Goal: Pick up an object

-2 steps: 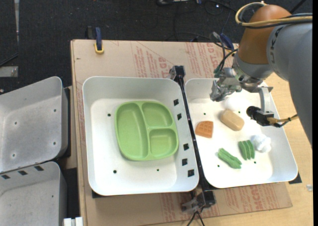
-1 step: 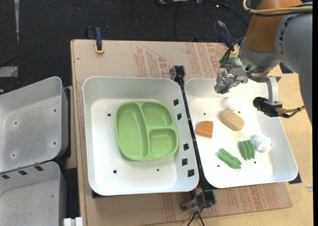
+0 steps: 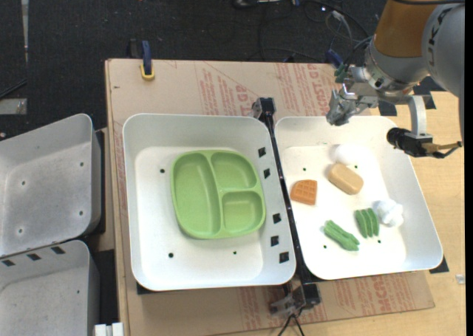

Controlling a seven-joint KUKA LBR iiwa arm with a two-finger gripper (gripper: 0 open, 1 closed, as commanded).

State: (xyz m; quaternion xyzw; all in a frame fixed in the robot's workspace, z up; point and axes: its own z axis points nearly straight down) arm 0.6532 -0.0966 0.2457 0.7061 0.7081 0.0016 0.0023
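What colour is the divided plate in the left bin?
Light green, clear in the camera view.

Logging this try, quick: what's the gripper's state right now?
Gripper: above the right bin's far edge, nothing visible between its fingers; open or shut cannot be told.

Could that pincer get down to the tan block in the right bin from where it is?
Probably yes. The pincer hangs over the right bin's far edge, and the tan block lies uncovered, apart from the orange piece.
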